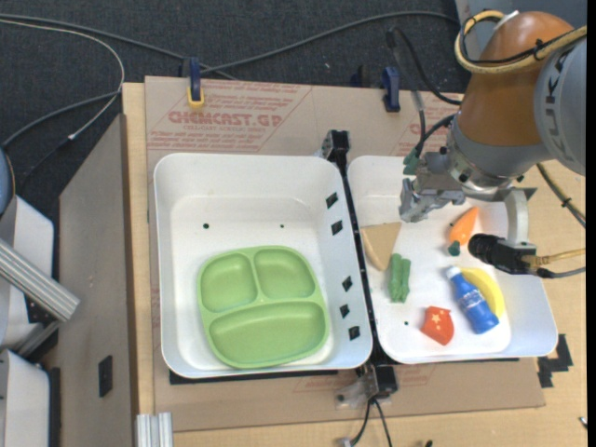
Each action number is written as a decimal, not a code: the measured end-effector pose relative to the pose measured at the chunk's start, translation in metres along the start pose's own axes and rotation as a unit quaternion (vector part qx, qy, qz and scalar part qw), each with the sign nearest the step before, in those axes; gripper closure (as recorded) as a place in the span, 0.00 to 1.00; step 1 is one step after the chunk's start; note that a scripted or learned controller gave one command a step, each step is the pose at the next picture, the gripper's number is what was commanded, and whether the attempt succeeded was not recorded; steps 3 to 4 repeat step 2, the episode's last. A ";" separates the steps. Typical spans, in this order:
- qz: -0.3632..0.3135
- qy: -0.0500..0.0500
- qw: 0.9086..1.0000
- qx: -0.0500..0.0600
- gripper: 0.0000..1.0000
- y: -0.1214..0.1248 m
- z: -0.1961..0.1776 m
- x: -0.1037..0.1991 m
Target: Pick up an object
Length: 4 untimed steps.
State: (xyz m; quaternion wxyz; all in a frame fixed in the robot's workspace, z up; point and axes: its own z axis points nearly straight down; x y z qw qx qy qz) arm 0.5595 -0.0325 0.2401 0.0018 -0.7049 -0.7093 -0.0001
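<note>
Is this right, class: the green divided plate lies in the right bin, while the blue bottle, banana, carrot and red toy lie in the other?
Not quite. The camera view shows the green plate in the left bin, not the right. The rest stands: the blue bottle, banana, carrot and red toy lie in the right bin.

right bin: green pickle [399,277] | blue bottle [473,301] | banana [491,289] | carrot [462,227] | red carton [439,325]
</note>
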 end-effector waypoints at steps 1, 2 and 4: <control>0.000 0.000 1.000 0.000 1.00 0.014 0.016 0.054; 0.000 0.000 1.000 -0.003 1.00 0.038 0.013 0.107; 0.000 0.000 1.000 -0.003 1.00 0.038 0.013 0.107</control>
